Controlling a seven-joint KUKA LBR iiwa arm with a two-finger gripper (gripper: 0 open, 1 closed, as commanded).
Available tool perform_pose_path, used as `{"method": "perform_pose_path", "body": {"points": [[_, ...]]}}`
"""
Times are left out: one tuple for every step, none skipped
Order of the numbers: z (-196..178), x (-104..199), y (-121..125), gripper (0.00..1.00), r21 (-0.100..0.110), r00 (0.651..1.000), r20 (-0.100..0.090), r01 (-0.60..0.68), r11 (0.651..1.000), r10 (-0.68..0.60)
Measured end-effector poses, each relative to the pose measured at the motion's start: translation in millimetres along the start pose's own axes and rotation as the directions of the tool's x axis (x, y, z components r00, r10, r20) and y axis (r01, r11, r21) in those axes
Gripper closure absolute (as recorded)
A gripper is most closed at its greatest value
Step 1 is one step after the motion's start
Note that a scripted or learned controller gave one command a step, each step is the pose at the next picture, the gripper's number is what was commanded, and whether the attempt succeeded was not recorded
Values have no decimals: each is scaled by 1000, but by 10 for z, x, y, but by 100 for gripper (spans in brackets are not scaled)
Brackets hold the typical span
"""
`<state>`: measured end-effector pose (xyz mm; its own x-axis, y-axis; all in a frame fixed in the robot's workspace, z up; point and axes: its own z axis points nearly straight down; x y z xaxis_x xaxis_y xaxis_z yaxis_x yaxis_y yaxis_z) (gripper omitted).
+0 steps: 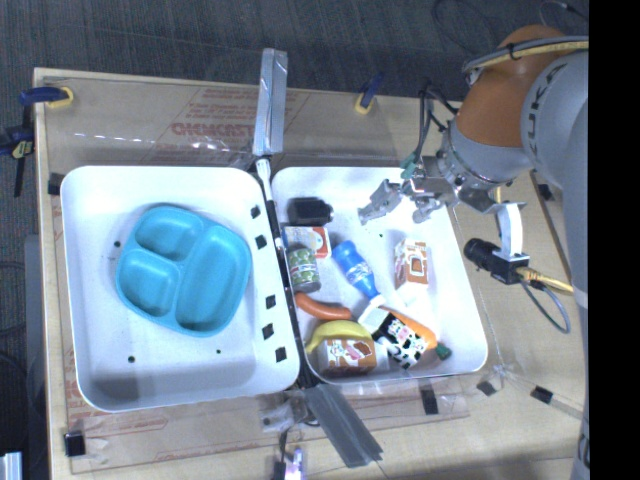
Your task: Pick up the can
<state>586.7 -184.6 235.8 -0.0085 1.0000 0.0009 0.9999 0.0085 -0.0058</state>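
The can (302, 268), small and dark with a green label, stands against the left wall of the right bin (462, 268), just below a small red and white carton (316, 240). My gripper (401, 205) hangs over the bin's upper middle, up and to the right of the can and well clear of it. Its fingers are open, with only bare white bin floor between them.
Around the can lie a black block (310, 210), a blue bottle (355, 268), a sausage (323, 307), a yellow tub (340, 349), a cow-patterned carton (402, 339) and an orange packet (412, 263). The left bin (90, 368) holds a blue divided tray (184, 269).
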Motion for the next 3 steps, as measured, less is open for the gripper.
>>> {"method": "perform_pose_path", "body": {"points": [[906,-254,-213,0,1,997,0,-77,997,77],[1403,-53,356,0,-7,984,1,-180,984,180],[1308,165,-500,0,0,948,-1,-317,948,317]]}}
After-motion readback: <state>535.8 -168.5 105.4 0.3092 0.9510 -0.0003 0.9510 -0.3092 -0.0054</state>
